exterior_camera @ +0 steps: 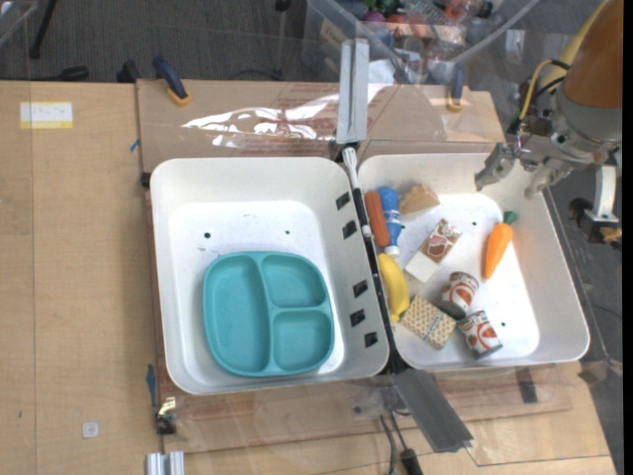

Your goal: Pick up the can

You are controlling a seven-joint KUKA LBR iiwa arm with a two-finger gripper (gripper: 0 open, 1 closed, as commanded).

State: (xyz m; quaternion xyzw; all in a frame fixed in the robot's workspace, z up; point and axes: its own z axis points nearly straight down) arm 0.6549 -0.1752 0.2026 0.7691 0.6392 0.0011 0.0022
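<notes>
Seen from above at a slant: two shallow white plastic bins side by side on a tan bench. In the left bin (178, 216), near its front edge, a smooth teal plate (268, 313) with rounded corners and three compartments. In the right bin (554, 305), a scatter of small items. Toward its front edge, two short cylinders with red-and-white labels: one can (460, 292) closer to the bin's middle, a second can (481, 333) nearer the front right corner, both lying tilted, long axes running roughly from back left to front right, metal ends pointing toward the front right. Just beside them on the left, a tan patterned box (427, 322), set diagonally. Along the left edge, a glossy yellow banana (394, 283), curved, lengthwise front to back, with slim orange and blue items behind it. Near the middle, a small white-and-brown carton (439, 242). Toward the right edge, a tapered orange carrot (497, 248) with green top pointing to the back. Above the back right corner, the grey gripper (519, 173), fingers spread wide, nothing between them, well apart from both cans.
</notes>
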